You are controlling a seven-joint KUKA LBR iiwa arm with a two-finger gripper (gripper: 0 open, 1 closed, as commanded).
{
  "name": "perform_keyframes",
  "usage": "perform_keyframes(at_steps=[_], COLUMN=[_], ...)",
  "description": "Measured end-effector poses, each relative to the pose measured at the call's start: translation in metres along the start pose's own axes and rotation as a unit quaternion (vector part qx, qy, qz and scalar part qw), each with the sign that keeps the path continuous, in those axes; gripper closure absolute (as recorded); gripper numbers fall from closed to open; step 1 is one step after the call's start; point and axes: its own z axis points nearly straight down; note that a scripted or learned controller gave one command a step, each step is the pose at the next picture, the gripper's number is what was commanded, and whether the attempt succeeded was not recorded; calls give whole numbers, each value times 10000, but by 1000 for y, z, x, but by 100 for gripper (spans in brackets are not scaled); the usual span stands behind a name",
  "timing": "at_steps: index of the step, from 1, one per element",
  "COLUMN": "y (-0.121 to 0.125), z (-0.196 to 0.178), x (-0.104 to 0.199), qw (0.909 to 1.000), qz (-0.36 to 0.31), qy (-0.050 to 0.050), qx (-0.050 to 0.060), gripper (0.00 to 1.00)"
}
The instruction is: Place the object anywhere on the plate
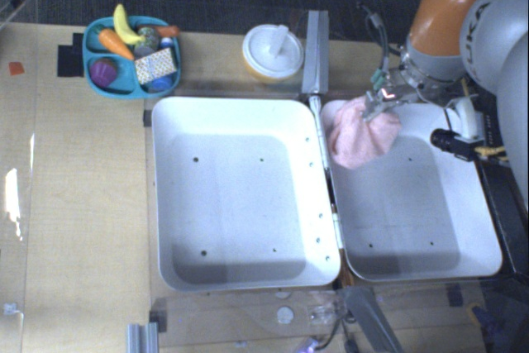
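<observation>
Lying bunched in the right bin's [463, 260] upper-left corner against the divider, pink cloth [361, 136] touching the jaws [382, 97], closure impossible to tell; left bin [178, 260] offering open floor; blue sectioned plate [91, 83] sitting on desk [74, 219].

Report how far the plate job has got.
Done: the pink cloth looks gathered up at the far left corner of the right bin, hanging from the gripper. In hand: the cloth appears bunched at the gripper's tip, though the grip itself is hard to see. Left: carrying it to the plate, which sits on the bench beyond the bins with nothing pink on it yet.
</observation>
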Motion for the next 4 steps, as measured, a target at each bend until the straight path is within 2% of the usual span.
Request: perform_keyframes(at_steps=[1,2,3,4], y=[3,10,20,26], z=[-41,-40,-51,-55], x=[1,43,89,136], qw=[10000,9787,9180,8210], qz=[-42,-2055,-3966,-5709], qy=[-6,-3,-14,-15], qx=[-28,-20,-42,-48], gripper=[100,100,100,100])
